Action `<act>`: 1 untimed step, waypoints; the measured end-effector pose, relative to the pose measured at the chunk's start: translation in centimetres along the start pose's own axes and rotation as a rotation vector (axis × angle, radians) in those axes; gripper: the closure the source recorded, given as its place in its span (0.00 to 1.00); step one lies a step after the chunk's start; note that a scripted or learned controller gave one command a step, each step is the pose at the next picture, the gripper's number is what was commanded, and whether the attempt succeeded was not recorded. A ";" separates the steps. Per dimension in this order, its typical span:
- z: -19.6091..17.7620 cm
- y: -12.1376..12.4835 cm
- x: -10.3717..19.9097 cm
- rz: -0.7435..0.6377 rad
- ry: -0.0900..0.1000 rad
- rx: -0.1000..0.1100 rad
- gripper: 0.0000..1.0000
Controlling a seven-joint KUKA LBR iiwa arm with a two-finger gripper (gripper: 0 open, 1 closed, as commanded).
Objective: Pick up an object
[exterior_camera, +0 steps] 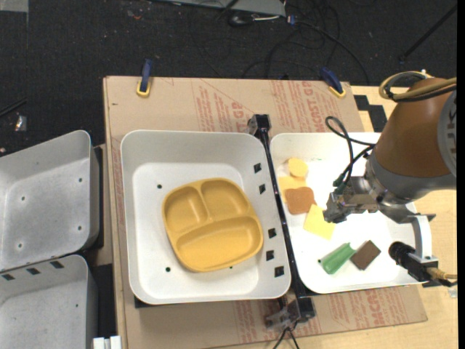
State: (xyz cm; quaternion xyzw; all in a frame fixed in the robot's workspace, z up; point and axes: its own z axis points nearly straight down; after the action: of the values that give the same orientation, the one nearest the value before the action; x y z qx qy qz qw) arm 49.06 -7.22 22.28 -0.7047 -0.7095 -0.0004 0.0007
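The right bin point(309, 281) holds several small objects: a yellow round piece point(297, 168), an orange-brown block point(299, 199), a pale yellow flat piece point(318, 222), a green cylinder point(336, 258) and a dark brown block point(365, 254). My gripper point(338, 206) hangs low over the bin, directly right of the orange-brown block and above the pale yellow piece. The arm's orange band point(415, 133) rises behind it on the right. The wrist body hides the fingertips.
The left bin point(138, 166) holds a yellow divided tray point(212, 224). Black cables point(347, 145) loop above the right bin. Both bins rest on a cardboard sheet point(211, 97). Grey metal trays point(43, 195) lie at the far left.
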 end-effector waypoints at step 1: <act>0.8 0.5 5.0 -0.001 0.000 0.001 1.00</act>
State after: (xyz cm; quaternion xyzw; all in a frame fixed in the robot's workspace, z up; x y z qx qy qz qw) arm 49.52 -2.18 21.45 -0.7044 -0.7098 0.0000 0.0011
